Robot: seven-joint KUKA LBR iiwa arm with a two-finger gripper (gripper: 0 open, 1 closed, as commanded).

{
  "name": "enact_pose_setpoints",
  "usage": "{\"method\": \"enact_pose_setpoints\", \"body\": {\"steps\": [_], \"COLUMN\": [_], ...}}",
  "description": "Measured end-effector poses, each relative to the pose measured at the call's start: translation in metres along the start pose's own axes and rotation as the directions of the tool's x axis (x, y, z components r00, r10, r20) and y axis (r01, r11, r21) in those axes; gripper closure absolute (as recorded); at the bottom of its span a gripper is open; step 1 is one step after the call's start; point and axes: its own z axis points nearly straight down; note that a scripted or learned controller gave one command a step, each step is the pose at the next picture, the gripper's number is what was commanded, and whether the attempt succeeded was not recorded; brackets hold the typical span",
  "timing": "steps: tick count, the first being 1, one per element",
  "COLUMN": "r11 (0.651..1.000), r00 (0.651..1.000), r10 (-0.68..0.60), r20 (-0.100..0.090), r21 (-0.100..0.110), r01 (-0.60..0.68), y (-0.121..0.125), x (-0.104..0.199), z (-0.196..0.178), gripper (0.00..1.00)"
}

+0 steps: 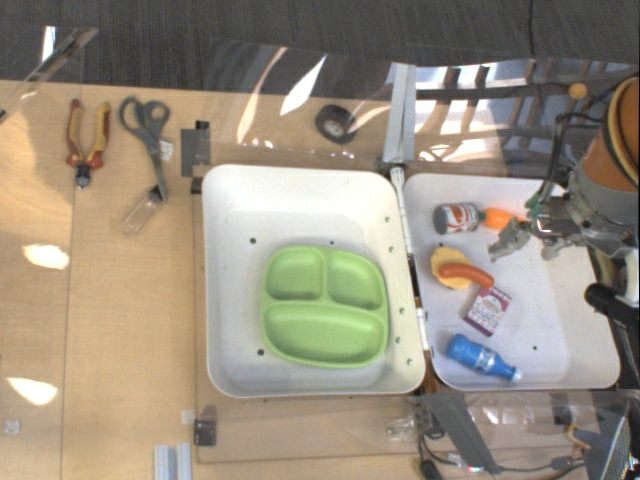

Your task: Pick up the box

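Note:
The box (487,311) is small, purple and white, and lies flat near the middle of the right bin (560,368). My gripper (530,244) hangs over the upper right part of that bin, up and to the right of the box and apart from it. Its two fingers (508,240) are spread open with only the bin floor between them. The grey arm with its orange band (612,158) comes in from the right edge.
In the right bin also lie a red and white can (458,217), a small orange item (497,217), a yellow and red toy hot dog (457,268) and a blue bottle (480,358). The left bin (230,268) holds a green divided plate (324,306). Pliers (84,140) and scissors (150,133) rest on the bench.

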Motion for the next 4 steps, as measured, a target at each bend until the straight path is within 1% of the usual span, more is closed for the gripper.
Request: {"method": "enact_pose_setpoints", "body": {"steps": [1,2,3,4], "r11": [0.998,1.0,1.0,0.962], "r00": [0.998,1.0,1.0,0.962], "r10": [-0.069,0.002,-0.001,-0.274], "r20": [0.001,0.007,0.008,0.0], "r21": [-0.004,-0.019,-0.024,-0.003], "r01": [0.069,-0.002,0.001,0.274], "y": [-0.034,-0.045,-0.042,-0.064], "x": [0.009,0.03,0.031,0.119], "z": [0.113,0.118,0.108,0.024], "gripper": [0.0,0.0,1.0,1.0]}}
